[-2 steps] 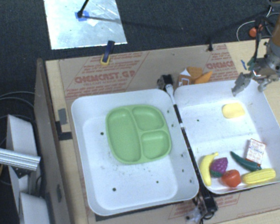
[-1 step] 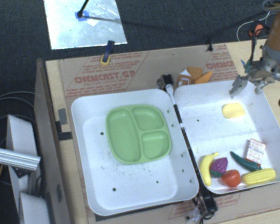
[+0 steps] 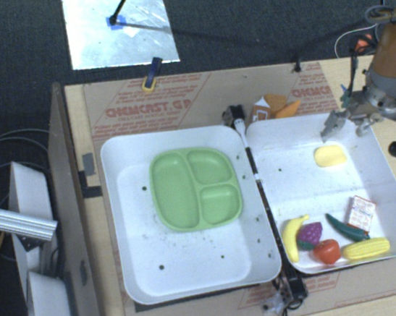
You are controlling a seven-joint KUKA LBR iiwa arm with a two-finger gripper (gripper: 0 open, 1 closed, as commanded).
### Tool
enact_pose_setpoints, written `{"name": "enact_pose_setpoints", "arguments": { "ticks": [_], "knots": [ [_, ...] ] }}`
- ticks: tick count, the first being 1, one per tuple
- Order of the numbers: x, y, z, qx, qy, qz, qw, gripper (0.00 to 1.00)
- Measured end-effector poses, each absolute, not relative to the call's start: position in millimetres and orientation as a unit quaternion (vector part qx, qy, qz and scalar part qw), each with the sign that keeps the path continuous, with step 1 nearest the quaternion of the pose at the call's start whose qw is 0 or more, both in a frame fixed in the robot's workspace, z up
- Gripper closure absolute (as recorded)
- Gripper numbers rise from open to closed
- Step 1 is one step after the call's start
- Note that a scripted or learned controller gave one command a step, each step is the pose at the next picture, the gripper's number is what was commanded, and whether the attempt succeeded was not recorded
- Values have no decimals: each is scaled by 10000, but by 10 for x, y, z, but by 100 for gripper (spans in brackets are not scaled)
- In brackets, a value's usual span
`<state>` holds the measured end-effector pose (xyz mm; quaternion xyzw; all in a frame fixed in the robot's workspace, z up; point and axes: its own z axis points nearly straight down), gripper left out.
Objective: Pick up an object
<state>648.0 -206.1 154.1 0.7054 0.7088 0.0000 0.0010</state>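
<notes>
While the tool (image 3: 344, 123) hangs spread open, a smooth yellow lump (image 3: 330, 155) lies below.

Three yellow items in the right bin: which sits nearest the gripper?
The pale yellow block, alone just below the gripper. The banana and corn lie along the bin's front edge.

Glossy plastic plate (image 3: 194, 189); matt white bins (image 3: 144, 270).
</notes>
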Motion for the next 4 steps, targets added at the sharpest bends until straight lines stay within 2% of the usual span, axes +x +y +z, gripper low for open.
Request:
{"name": "enact_pose_setpoints", "arguments": {
  "ticks": [1,2,3,4],
  "knots": [
    [6410,-2063,1355,7063,7079,-1,9,0],
    [6373,-2059,815,7066,7077,-8,-7,0],
    [6419,-2068,998,7061,7081,32,58,100],
    [6167,-1983,1716,7068,7074,20,31,100]
  ]
}}
